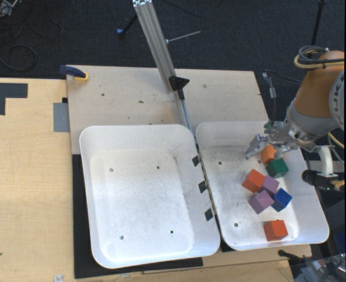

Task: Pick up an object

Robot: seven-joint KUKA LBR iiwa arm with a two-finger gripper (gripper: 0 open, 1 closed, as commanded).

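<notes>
Two shallow white bins sit side by side on the desk, their plastic floors speckled with dark scuffs. The left bin (138,198) takes up the desk's middle; the right bin (231,216) holds a scatter of small blocks, all with a matte, foam-like look.

The hand (266,148) is down inside the right bin near its far right corner, at the end of the grey arm (319,104) with its orange band. A small orange block (268,153) shows at the fingertips, its long axis running roughly from the bin's far edge toward its near edge. Whether the metal fingers are apart or clamped on that block I cannot tell from here.

Just beside it, toward the near edge, is a green cube (277,168). Farther in lie a red-orange cube (254,181), turned corner-on, and touching it a light purple block (271,185). A larger purple cube (261,201) sits below those, with a blue cube (281,199) pressed against its right side. Well apart, by the bin's near right corner, an orange-red cube (275,230) rests square to the wall.

A ribbed aluminium bar (156,43) slants up from the desk's far edge, above the gap between the bins. A blue and yellow clamp handle (73,72) lies at the desk's far left corner.
</notes>
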